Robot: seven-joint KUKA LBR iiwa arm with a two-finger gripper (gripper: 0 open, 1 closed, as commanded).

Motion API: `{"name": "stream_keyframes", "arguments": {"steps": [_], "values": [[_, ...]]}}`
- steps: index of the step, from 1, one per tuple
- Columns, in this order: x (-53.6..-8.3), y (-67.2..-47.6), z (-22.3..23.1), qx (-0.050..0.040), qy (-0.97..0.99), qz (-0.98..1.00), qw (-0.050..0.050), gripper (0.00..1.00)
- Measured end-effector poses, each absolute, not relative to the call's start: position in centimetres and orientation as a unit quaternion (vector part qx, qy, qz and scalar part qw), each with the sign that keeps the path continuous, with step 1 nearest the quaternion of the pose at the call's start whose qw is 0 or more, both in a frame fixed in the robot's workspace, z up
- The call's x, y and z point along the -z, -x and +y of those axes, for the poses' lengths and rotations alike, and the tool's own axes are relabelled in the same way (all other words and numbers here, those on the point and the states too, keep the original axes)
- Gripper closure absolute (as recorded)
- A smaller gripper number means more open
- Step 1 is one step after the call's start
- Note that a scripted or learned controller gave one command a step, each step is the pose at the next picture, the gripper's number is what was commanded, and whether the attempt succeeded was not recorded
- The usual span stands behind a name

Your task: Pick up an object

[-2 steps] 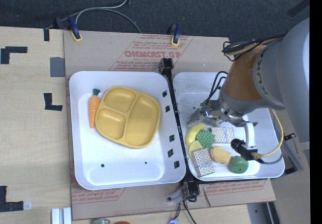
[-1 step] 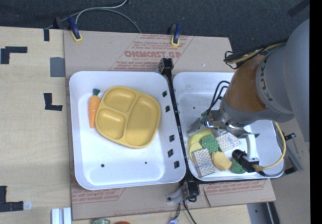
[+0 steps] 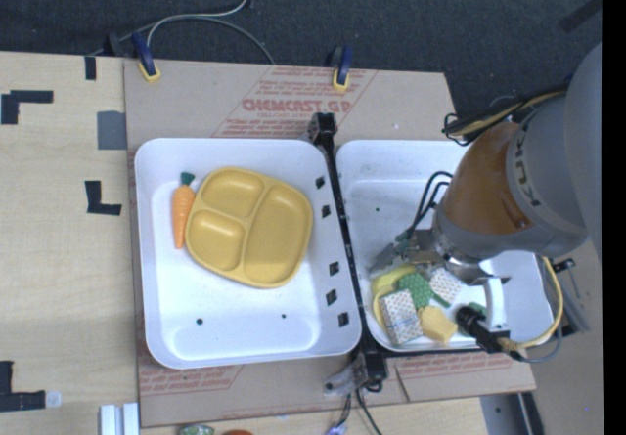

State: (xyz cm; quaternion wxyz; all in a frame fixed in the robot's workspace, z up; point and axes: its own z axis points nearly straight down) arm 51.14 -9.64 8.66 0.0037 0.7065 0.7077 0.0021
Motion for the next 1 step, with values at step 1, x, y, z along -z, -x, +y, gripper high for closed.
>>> {"name": "stream_keyframes", "arguments": {"steps": [1], "values": [[-8.67,-50.05,-9.92,-0.0026,-0.706,0.708,0.004,0.0]]}}
